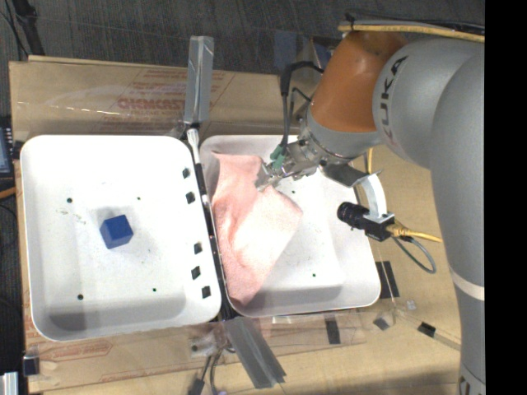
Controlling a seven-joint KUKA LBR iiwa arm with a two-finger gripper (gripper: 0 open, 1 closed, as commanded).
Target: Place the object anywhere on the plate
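— Watching the gripper point(276, 169), you see it low over the pink cloth point(251, 225) in the right bin point(346, 282); whether it grips anything, you cannot tell.

— Risk?

— I'd judge the cloth could snag and drag. Your blue cube point(117, 230) sits in the left bin point(49, 303), well apart, and I can't pick out any plate.

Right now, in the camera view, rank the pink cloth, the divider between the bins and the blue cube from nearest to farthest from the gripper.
1. Pink cloth, right bin, just under the gripper.
2. Divider, left of the cloth.
3. Blue cube, left bin.
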